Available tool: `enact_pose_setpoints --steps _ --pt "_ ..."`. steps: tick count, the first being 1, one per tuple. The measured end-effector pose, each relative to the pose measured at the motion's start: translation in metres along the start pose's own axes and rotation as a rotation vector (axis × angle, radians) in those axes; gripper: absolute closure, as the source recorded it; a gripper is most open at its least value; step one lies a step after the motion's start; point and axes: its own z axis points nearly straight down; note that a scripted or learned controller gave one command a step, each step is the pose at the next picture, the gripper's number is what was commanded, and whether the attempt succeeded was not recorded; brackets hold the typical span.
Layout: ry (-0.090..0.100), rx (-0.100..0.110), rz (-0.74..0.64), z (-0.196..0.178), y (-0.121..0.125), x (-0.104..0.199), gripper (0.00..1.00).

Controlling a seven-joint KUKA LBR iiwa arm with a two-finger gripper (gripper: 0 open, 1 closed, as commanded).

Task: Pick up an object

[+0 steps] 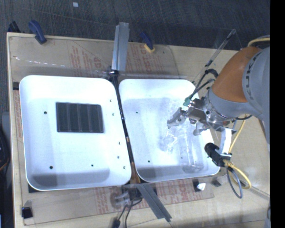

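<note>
Over right bin: pincer (180, 120), low above the bin floor on the grey arm (237, 91).
Pincer state: cannot tell wide or narrow.
Objects: clear plastic items (180, 139), hard to tell apart, just beside and below the pincer in the right bin (137, 141).
Left bin (38, 141): dark ribbed block (80, 117).
Counter (61, 56): blue clamps (37, 31).
</note>
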Motion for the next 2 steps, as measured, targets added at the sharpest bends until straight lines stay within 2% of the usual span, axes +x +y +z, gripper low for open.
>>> enact_pose_setpoints --steps 1,2 --pt "0.000 -0.001 -0.046 -0.072 -0.034 -0.010 0.00" --pt "-0.003 -0.004 -0.316 -0.086 -0.035 -0.016 0.00"
